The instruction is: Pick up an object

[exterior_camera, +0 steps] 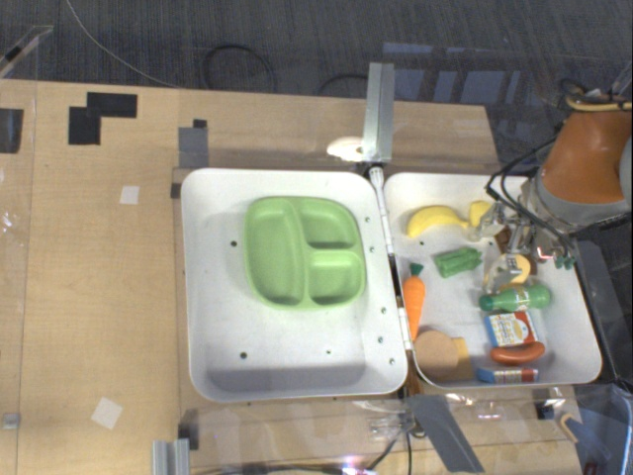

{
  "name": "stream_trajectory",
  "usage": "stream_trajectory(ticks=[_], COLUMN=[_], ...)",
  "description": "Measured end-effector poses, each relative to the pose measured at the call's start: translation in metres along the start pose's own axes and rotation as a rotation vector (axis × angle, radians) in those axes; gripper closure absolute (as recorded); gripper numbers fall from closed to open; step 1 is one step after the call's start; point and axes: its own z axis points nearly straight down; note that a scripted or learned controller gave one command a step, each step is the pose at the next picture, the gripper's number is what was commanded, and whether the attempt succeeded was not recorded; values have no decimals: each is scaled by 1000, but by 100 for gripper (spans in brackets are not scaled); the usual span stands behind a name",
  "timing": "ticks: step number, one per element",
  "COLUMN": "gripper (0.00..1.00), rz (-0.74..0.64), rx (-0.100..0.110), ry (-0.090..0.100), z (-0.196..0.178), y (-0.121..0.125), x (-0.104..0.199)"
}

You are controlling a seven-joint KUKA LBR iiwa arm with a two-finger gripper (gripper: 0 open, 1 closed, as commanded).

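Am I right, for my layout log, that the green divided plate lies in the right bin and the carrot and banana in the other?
Not quite: the camera view shows the green divided plate in the left bin; the carrot and banana lie in the right bin.

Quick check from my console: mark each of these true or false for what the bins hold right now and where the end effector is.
1. The green tray lies in the left bin. True.
2. The banana lies in the left bin. False: it lies in the right bin.
3. The carrot lies near the right bin's left wall. True.
4. The end effector hangs over the left bin. False: over the right bin.
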Motion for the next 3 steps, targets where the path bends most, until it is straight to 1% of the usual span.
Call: stream_trajectory(ticks=[1, 2, 3], gripper=[0, 0, 0], rz=[97, 67, -123], rx=[1, 1, 3], ry=[0, -1, -1], z=[0, -1, -1], y=[25, 24, 49], x=[51, 84, 77])
